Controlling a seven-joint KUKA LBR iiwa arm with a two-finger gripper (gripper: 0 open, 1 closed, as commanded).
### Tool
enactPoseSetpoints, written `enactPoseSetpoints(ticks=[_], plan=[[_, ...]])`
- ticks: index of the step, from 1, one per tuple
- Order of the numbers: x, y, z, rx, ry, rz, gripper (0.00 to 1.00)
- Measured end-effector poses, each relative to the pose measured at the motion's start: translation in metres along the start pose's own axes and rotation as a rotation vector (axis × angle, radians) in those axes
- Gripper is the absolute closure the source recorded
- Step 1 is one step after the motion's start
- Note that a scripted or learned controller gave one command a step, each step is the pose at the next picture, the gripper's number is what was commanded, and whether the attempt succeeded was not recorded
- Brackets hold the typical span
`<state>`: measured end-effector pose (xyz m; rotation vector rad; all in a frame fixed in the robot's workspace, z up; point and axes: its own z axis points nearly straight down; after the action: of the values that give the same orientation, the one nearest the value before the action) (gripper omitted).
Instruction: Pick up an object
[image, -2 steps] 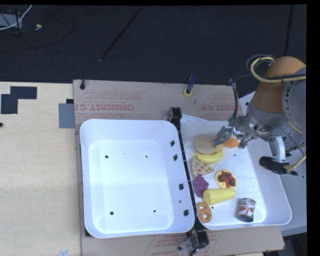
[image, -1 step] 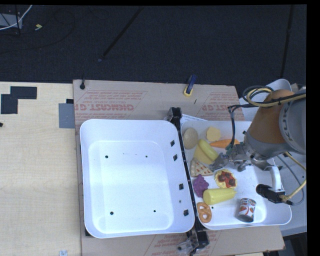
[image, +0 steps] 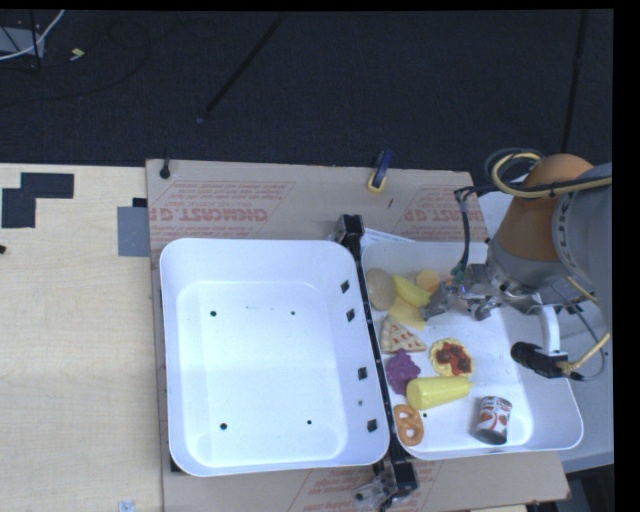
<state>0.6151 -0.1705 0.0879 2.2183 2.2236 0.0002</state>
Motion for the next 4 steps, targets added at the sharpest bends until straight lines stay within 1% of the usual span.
enactPoseSetpoints(ticks=[1,2,3,4], plan=[[0.009,0.028,0.001,0.008,0.003,-0.001,0.0],[-0.045,0.016,0.0,0.003,-0.001,0.004,0.0],[0.03,-0.058,0.001,0.009,0.005,0.001,0.0],[0.025,-0.054,-0.01,0.004,0.001,0.007,1.0]])
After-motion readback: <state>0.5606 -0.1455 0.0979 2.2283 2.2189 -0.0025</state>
